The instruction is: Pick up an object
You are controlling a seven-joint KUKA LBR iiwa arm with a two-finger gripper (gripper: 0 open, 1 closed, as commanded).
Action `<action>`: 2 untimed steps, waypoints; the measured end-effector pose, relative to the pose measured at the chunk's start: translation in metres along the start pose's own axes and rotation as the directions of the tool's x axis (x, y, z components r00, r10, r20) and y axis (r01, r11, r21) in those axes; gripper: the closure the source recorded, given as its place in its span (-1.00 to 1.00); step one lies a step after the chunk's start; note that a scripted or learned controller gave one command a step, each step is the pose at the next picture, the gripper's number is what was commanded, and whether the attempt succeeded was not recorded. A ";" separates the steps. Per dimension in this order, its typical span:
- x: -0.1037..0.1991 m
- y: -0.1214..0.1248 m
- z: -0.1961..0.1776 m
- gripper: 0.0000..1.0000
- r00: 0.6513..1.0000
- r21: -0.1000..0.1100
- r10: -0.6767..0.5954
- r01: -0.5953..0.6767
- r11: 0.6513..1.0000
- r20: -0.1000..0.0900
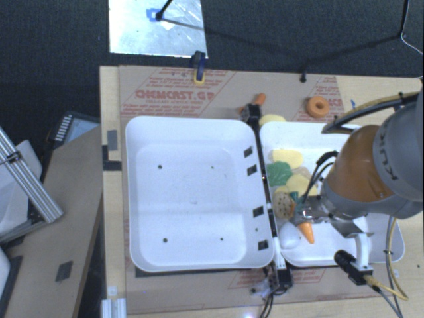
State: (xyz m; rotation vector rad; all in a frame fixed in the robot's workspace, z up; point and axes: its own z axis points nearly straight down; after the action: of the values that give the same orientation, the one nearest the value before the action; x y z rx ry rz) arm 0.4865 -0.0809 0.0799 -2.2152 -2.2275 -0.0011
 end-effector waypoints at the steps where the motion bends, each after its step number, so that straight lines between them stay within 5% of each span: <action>1: 0.055 0.106 -0.112 1.00 1.000 -0.019 -0.008 0.008 1.000 0.001; 2: 0.050 0.100 -0.115 1.00 1.000 -0.004 -0.004 0.004 1.000 0.001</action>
State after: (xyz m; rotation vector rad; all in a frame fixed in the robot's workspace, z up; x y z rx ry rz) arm 0.5865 -0.0300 0.1954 -2.2138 -2.2343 -0.0040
